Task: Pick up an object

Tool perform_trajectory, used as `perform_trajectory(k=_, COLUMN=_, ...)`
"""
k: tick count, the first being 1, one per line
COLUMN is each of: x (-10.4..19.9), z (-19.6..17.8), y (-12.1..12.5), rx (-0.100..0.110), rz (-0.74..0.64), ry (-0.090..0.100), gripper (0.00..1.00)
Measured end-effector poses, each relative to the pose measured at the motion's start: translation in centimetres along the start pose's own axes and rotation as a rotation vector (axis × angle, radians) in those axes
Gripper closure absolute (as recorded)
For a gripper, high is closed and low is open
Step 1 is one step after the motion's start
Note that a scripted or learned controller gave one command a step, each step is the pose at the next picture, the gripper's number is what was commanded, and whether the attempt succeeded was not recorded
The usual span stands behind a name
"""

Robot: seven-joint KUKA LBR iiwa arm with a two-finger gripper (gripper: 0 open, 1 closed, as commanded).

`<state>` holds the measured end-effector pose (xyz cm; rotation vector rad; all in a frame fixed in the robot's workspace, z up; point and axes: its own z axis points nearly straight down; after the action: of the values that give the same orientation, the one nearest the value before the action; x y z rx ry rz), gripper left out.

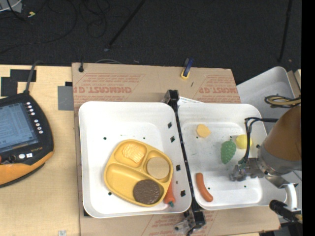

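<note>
In the right bin (pixel 221 200) lie a green leafy toy (pixel 228 151), a small yellow ball (pixel 241 141), a pale orange chip-like piece (pixel 203 130) and a red sausage (pixel 204 187). My gripper (pixel 239 173) hangs low over the right bin's floor, just below and to the right of the green toy. Nothing shows between it and the floor. The arm's orange band (pixel 288 136) rises at the right edge.
The left bin (pixel 98 132) holds a yellow compartment tray (pixel 114 175) with a waffle, a beige disc and a brown patty. An orange carrot-like piece (pixel 169 196) lies at the tray's right corner. A pendant (pixel 19 136) rests on the bench at far left. Black cables loop near the arm.
</note>
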<state>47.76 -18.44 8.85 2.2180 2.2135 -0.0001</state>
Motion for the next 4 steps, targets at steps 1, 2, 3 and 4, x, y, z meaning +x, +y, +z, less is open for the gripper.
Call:
perform_trajectory(k=1, x=2.2, z=0.0, y=0.0, rx=0.001, rz=0.0, ry=0.0, gripper=1.0)
perform_trajectory(k=2, x=-0.1, z=0.0, y=0.1, rx=0.006, rz=-0.006, ry=0.013, gripper=1.0)
perform_trajectory(k=3, x=-2.6, z=0.1, y=0.1, rx=0.006, rz=-0.006, ry=0.013, gripper=1.0)
perform_trajectory(k=4, x=0.1, z=0.0, y=-0.1, rx=0.003, rz=-0.002, ry=0.003, gripper=1.0)
